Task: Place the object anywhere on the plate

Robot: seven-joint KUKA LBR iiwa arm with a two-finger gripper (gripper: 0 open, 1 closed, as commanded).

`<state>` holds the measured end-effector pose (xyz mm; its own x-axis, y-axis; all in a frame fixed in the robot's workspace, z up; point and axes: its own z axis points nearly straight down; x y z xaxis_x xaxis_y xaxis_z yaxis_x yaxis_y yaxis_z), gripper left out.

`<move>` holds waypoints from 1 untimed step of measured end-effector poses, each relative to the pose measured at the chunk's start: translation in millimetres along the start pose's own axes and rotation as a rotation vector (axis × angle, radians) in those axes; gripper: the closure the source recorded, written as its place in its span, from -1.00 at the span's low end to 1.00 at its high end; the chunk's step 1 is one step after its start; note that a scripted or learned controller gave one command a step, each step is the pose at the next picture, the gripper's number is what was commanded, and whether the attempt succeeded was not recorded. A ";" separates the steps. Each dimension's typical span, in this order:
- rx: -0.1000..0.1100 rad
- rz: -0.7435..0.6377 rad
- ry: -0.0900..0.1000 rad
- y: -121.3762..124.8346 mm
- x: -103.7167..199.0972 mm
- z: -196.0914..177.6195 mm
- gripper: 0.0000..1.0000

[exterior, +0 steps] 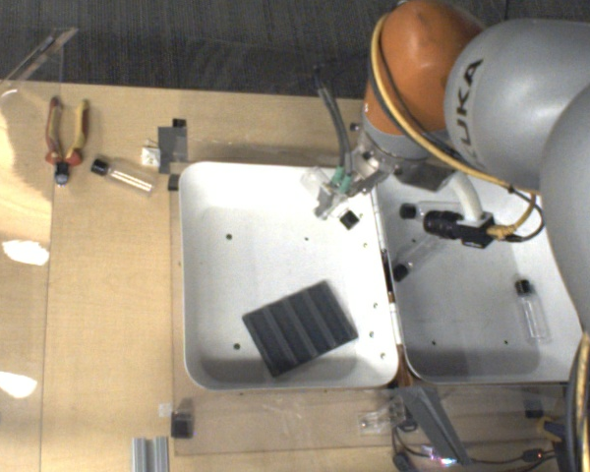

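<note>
Camera view looks down on two white bins side by side. The gripper (334,200) hangs over the far right corner of the left bin (211,264). It is close to the wall that splits the two bins. I cannot tell if the gripper is wide or narrow, because it is small and blurry from up here.

A small black block (349,219) sits just beside the gripper's tip, on its near side. I think this is the object to move. I cannot tell if the gripper holds it, or if it just lies on the bin floor under the tip.

The dark ribbed plate (300,327) lies flat in the same bin, at the near side. It is well apart from the gripper. From the gripper, the plate is toward the near edge and a little to the left. Its long side runs at a slant, from near left to far right.

So I think the next move has to go toward the near side, staying inside the left bin.
</note>
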<state>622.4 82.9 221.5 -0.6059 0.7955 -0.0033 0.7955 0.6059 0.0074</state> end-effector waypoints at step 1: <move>-0.004 0.116 0.001 73.0 70.9 132.7 1.00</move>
<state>638.5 183.9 89.1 -0.5099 0.8602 -0.0010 0.8602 0.5099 0.0115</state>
